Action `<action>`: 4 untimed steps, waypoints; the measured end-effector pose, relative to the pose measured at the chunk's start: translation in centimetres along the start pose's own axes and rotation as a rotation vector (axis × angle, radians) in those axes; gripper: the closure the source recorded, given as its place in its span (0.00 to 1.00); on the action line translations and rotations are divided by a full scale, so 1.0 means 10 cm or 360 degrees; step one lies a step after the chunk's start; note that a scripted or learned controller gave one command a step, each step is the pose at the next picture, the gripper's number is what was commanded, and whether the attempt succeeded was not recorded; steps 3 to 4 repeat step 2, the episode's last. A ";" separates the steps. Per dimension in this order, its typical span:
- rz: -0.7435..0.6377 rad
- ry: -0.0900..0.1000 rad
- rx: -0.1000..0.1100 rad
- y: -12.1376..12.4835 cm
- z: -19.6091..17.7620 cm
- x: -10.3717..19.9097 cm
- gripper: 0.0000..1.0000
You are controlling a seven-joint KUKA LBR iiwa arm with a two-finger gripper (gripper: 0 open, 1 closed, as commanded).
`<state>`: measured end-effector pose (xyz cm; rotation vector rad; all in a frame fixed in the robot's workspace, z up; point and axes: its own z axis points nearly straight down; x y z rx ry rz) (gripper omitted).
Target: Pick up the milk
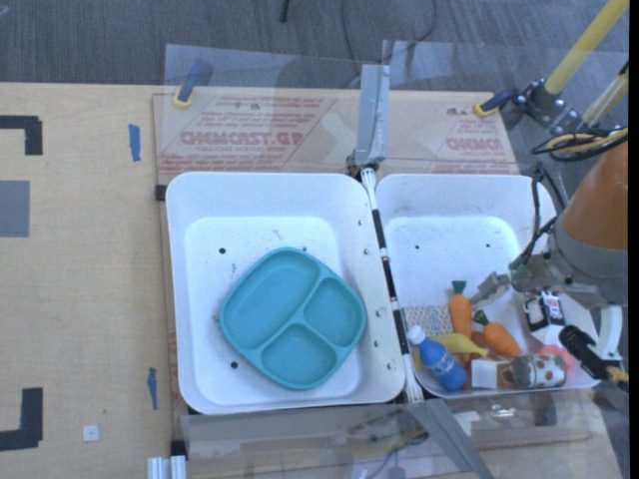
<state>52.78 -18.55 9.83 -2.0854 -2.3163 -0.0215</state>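
Toy food lies heaped in the front of the right bin (449, 203). A small white carton with a red edge (484, 373), which looks like the milk, lies near the bin's front wall. It sits between a blue bottle with a white cap (440, 361) and a round can (525, 370). My gripper (504, 283) hangs over the right side of this bin, above and to the right of the carton. It is close to an orange carrot (460, 313). Nothing shows between its tips.
A yellow banana (461, 344), a second orange piece (501, 339) and a pink item (552, 352) crowd the same corner. The left bin (200, 208) holds a blue divided plate (293, 317). A metal divider (373, 118) stands behind the bins.
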 end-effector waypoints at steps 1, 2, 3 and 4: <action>-0.0137 0.0016 -0.0014 0.44 0.07 -0.15 0.00; -0.0139 0.0018 -0.0016 0.70 0.07 -0.18 0.00; -0.0139 0.0018 -0.0016 0.70 0.07 -0.18 0.00; -0.0139 0.0018 -0.0016 0.70 0.07 -0.18 0.00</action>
